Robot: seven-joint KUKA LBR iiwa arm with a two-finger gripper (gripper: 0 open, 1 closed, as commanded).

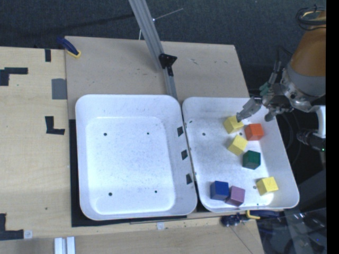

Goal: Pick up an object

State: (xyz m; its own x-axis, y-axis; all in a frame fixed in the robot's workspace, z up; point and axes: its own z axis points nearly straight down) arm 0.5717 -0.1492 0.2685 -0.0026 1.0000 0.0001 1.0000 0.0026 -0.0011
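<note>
Blocks lie scattered in the right bin [204, 110]: a yellow block [231, 124] nearest my gripper [259, 110], an orange block [254, 132] just beside it, and a green block [251, 159] further toward the bin's front. My fingers stand apart (holding nothing) just above the bin's far right edge, beside the yellow block.

The gripper [259, 109] is positioned over the right bin's [209, 181] far corner. A yellow cube [232, 124] lies just beside one fingertip; an orange cube [254, 132] sits directly below the gripper.
</note>
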